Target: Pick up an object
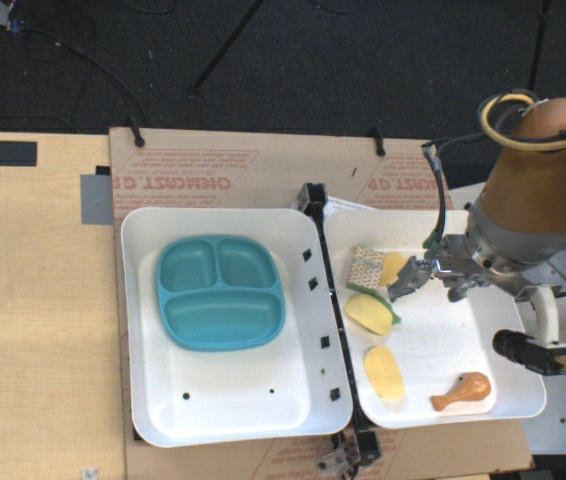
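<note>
1. White plastic bins, two, side by side on the surface [43,318], which is pale wood; a sheet of printed cardboard [213,168] lies under them.
2. Left bin [153,398]: holds a teal divided plate [221,293], three compartments, lying flat toward the bin's 12 o'clock half. Nothing on the plate.
3. Right bin [513,403]: holds the loose objects.
   - Patterned square piece [367,265], tan with speckles, at about 10 o'clock in the bin.
   - Small yellow item [393,266] just beside it at its 3 o'clock.
   - Yellow and green piece [370,313] just below those two, tilted, green edge along its upper right.
   - Yellow oval [384,372] at roughly 7 o'clock in the bin, apart from the others.
   - Orange-brown drumstick-shaped toy [462,391] at 5 o'clock, near the bin's front rim.
4. Arm [528,188] enters from 3 o'clock, orange band above grey wrist, cable looped on top.
5. Jaws [410,278] reach low over the right bin, tip just at 3 o'clock of the small yellow item and above the yellow and green piece. Cannot tell whether they are parted or closed; nothing visibly held.
6. Dark floor with cables beyond the surface at 12 o'clock.
</note>
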Tool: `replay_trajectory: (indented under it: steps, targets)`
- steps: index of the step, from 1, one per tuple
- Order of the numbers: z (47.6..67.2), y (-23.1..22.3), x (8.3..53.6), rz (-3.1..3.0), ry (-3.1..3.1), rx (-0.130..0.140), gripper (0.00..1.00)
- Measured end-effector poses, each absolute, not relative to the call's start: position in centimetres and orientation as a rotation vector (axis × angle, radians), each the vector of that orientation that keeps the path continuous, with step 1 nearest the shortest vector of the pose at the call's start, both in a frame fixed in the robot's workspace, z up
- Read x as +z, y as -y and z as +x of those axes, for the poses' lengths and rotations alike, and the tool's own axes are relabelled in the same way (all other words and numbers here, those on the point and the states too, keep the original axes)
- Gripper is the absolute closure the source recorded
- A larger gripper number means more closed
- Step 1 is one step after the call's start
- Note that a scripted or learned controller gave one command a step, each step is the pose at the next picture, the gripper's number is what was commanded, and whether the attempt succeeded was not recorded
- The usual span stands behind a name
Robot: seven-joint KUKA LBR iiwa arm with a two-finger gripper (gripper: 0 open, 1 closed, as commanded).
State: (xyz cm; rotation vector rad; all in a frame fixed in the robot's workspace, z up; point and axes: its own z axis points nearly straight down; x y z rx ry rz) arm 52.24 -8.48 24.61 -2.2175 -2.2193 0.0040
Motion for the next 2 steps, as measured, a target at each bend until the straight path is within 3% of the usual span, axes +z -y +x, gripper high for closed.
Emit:
replay_trajectory:
  steps: [2]
  targets:
    - [52.8,8.0,15.5,-2.216,2.216,0.008,0.0]
